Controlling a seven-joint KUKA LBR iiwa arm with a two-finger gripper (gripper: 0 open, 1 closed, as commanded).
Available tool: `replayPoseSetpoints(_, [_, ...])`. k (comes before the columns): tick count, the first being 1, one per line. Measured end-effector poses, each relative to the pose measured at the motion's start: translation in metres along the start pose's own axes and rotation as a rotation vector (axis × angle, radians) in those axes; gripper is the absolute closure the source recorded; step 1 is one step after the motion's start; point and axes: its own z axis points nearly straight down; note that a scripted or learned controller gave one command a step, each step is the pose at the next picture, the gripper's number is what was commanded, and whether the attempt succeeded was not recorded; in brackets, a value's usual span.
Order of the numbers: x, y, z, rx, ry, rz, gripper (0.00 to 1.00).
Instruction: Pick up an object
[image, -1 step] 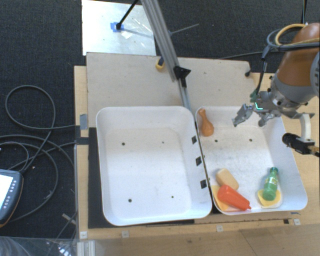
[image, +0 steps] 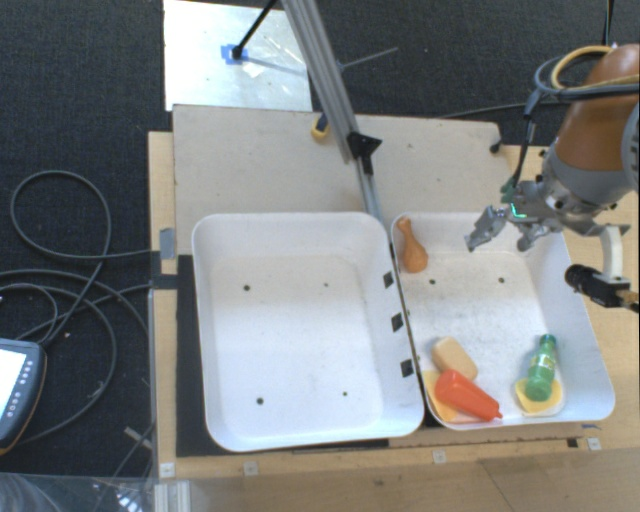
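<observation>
Plainly, the gripper (image: 507, 232) hung with jaws apart and empty above the right bin (image: 585, 330), well clear of the orange carrot (image: 466, 395) wedged among neighbours, risking a fumbled grasp.

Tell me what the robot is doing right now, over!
Gripper open, nothing between fingers, above right bin's far end. Orange carrot, green bottle unpicked at near end. Path looks clear.
</observation>
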Motion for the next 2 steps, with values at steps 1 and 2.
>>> replayPoseSetpoints(1, [0.009,-0.002,0.057,0.005,0.001,-0.001,0.00])
replayPoseSetpoints(2, [0.015,-0.011,0.110,0.006,0.001,0.004,0.00])
